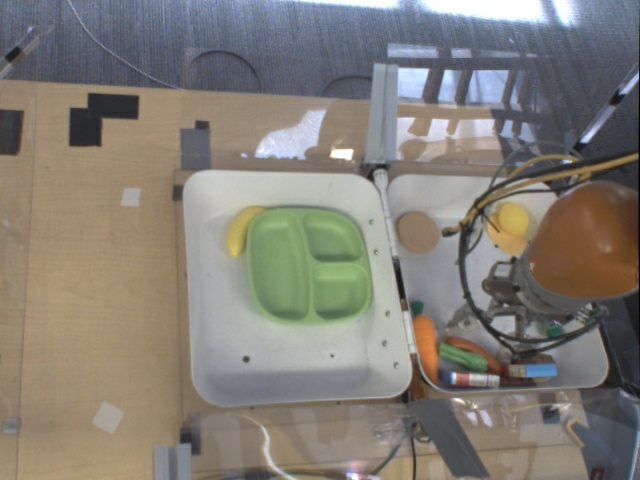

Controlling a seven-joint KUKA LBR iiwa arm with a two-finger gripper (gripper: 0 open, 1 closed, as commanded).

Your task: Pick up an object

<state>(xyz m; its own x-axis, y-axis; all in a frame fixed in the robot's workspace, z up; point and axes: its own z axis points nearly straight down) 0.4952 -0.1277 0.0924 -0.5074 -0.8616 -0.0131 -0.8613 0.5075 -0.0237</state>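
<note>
My gripper [512, 306] hangs over the right bin [598, 373], under the arm's orange band [585, 240] and a loop of black cables. Just below it lie an orange carrot [426, 342], a green piece [462, 355], a red-and-white marker [470, 378] and a blue-tipped stick [535, 370] along the bin's front wall. A yellow toy [510, 223] sits behind the gripper and a tan round disc [417, 232] rests at the bin's back left. The arm hides the bin's right part.
The left bin [215, 348] holds a green divided plate [307, 264] with a yellow banana [238, 230] against its left rim. A metal divider [395, 268] runs between the bins. A grey frame [455, 78] stands behind the right bin.
</note>
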